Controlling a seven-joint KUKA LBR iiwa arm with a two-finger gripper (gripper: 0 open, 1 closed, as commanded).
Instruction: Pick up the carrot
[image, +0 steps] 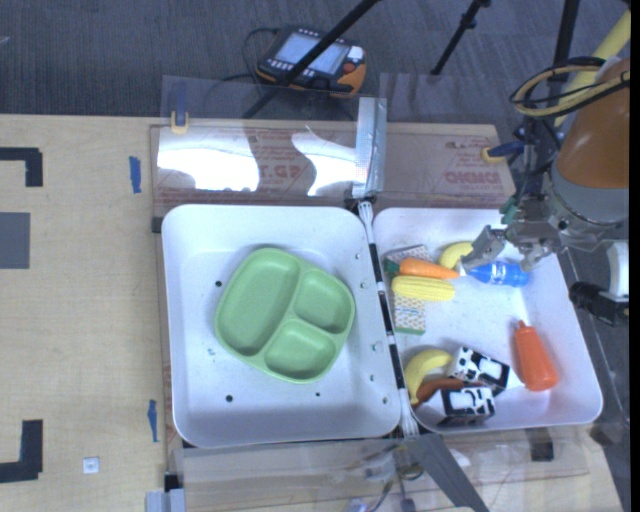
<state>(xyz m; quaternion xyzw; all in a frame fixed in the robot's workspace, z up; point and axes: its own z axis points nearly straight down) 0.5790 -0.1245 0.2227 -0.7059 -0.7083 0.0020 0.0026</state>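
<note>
Your carrot (428, 268) lies near the right bin's (585, 395) left edge, touching the corn cob (424, 290). It looks like a light, rigid, slick toy; grip mid-body. The gripper (518, 242) hovers nearby, fingers spread, holding nothing.

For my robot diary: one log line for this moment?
gripper: over right bin | carrot: lying in bin, not held

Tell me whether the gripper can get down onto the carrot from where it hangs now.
Probably yes. The gripper hangs over the right bin, to the right of the carrot, whose top is bare. The corn lies close along its near side and a yellow fruit crowds its tip, leaving tight room.
</note>
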